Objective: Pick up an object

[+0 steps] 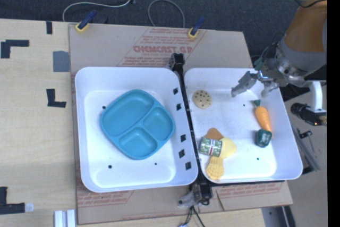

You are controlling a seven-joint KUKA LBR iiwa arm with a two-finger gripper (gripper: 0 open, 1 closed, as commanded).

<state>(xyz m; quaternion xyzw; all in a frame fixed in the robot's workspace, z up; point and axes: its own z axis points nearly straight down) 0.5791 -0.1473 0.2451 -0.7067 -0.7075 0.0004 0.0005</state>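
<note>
Over the right bin: the gripper point(254, 86) hung above the upper right part, with nothing between its fingers.
Fingers: they stood apart, one pointing left toward the middle of the bin and one down toward the carrot; the far tips were a little blurred, so the width of the gap was hard to judge.
Arm: grey with an orange band point(304, 26), it reached in from the right edge.
Right bin point(287, 167): white and shallow, it held all the small objects.
Carrot point(262, 118): orange, it lay just below the gripper, near the right wall, with a dark green top point(263, 138) at its lower end.
Cookie point(202, 98): round and pale with dark spots, it lay near the left wall, well apart from the gripper.
Can point(211, 146): small, green and white, it rested on some yellow and tan food pieces point(219, 159) in the lower left part.
Left bin point(85, 114): it held a blue divided plate point(139, 123) with three compartments.
Bench: both bins sat on a cardboard sheet point(154, 48).
</note>
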